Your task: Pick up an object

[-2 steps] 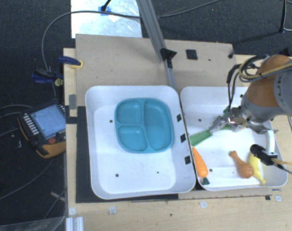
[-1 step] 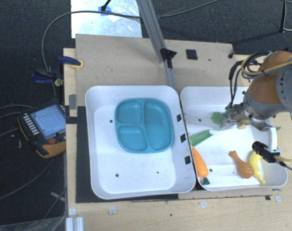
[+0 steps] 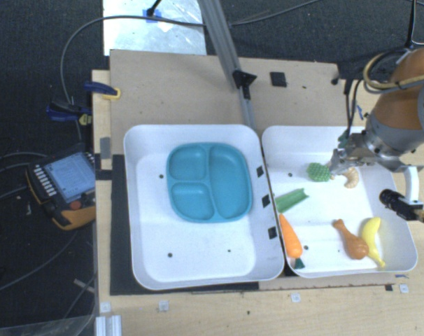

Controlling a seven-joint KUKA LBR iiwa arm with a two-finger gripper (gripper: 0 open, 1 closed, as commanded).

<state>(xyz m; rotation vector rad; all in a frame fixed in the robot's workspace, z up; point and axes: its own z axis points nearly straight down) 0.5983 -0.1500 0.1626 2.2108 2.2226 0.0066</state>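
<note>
far left, off the bench: a blue-screened handheld unit [image 3: 64, 183] with orange casing on dark carpet, cables looping round it. blue and yellow clamps [image 3: 100, 89] gripping the bench's left edge.

left bin [image 3: 145, 257], shallow and white, with bare floor along its front and down its left side. inside, toward the back: a blue divided plate [image 3: 209, 182], three compartments, lying flat and apart from every wall.

above the seam between the bins, a grey pole [image 3: 222, 37] slanting in from the top edge, ending at a black clamp just behind the bins.

right bin [image 3: 296, 142], touching the left bin. an orange carrot [image 3: 290, 236] lying along its left wall near the front; a green pod-like piece [image 3: 291, 199] just behind that, tilted. open white floor through the middle. a small green bumpy piece [image 3: 320, 172] toward the back. a brown drumstick [image 3: 350, 239] and a yellow banana [image 3: 373, 239] side by side near the front right corner, nearly touching.

gripper [image 3: 343, 165] low over the back right of the bin, just beside the green bumpy piece, with a pale tan curled piece [image 3: 352, 178] right at its tip. spread of the fingers: cannot tell; nothing visibly lifted.
</note>
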